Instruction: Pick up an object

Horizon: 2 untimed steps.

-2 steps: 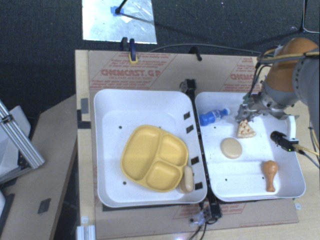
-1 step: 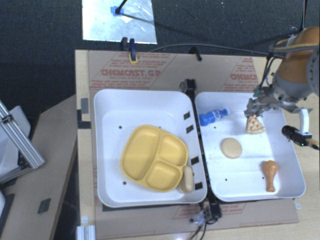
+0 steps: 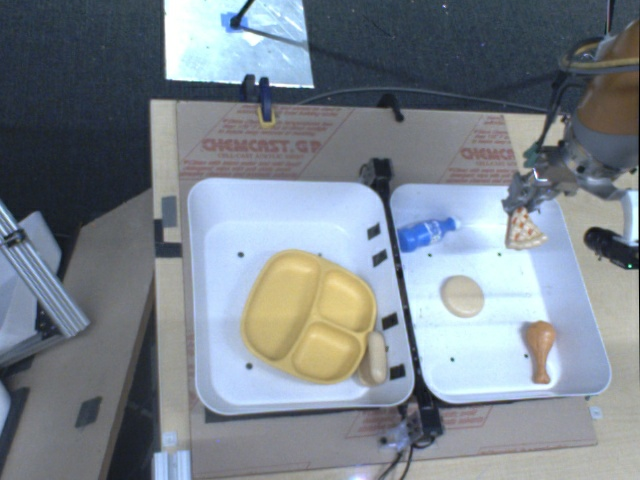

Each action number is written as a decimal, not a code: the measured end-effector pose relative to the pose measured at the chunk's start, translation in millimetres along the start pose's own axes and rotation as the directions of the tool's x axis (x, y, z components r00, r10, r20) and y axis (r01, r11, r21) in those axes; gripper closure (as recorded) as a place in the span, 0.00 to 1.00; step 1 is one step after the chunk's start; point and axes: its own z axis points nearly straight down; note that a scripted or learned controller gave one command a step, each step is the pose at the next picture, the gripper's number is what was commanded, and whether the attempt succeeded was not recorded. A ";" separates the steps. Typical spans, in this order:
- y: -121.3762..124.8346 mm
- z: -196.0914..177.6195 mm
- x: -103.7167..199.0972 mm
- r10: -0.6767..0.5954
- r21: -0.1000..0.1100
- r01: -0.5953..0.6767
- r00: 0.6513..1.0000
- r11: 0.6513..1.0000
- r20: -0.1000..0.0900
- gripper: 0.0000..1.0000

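- Yellow tray [image 3: 308, 315] sits in left bin [image 3: 215, 268], bread roll [image 3: 375, 358] touching its edge.
- Right bin [image 3: 580, 338]: drumstick [image 3: 540, 348] nearest, bun [image 3: 463, 295] mid, bottle [image 3: 428, 233] behind.
- Pizza slice [image 3: 525, 230] hangs at gripper [image 3: 527, 196], fingers closed on its top.
- Lift straight, slowly; pinch looks thin.

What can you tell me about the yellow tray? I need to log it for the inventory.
The yellow tray is a glossy, plastic-looking plate with rounded corners and three compartments: one large on its left, two smaller on its right. It lies flat and upright, turned at a slant, in the left bin. Nothing sits in its compartments. A beige bread-like piece lies against its lower right edge.
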 end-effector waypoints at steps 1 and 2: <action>0.3 -63.2 6.3 -0.001 -0.001 0.001 1.000 1.000 0.000 1.00; 1.9 -47.5 51.7 -0.002 0.006 0.002 1.000 1.000 -0.002 1.00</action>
